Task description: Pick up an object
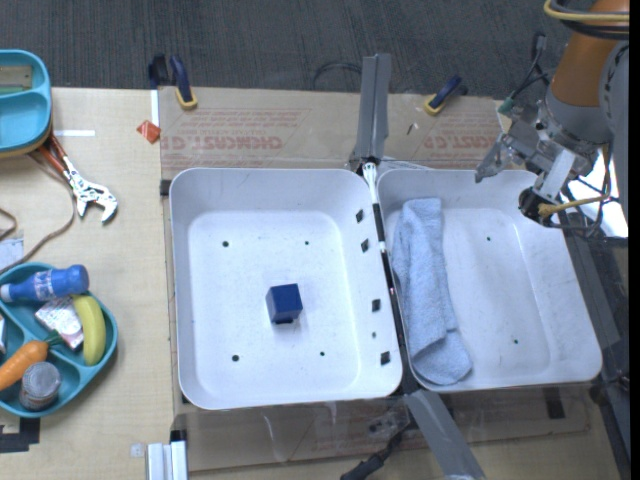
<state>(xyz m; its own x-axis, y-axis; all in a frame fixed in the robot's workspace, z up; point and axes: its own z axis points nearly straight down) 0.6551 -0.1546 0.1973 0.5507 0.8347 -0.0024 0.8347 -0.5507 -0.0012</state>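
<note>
Cube (285, 302) sits in left bin (200, 228), towel (428, 288) in right; jaws (520, 183) up top-right, can't tell their state.

A grey robot arm (585, 78) with a rounded orange band above its wrist. Below it sits a pale grey metal gripper (520, 173) with dark fittings and thin cables trailing alongside.

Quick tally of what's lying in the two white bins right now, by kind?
Small dark blue cube in the left bin: 1
Light blue folded cloth towel in the right bin: 1
Total: 2
</note>
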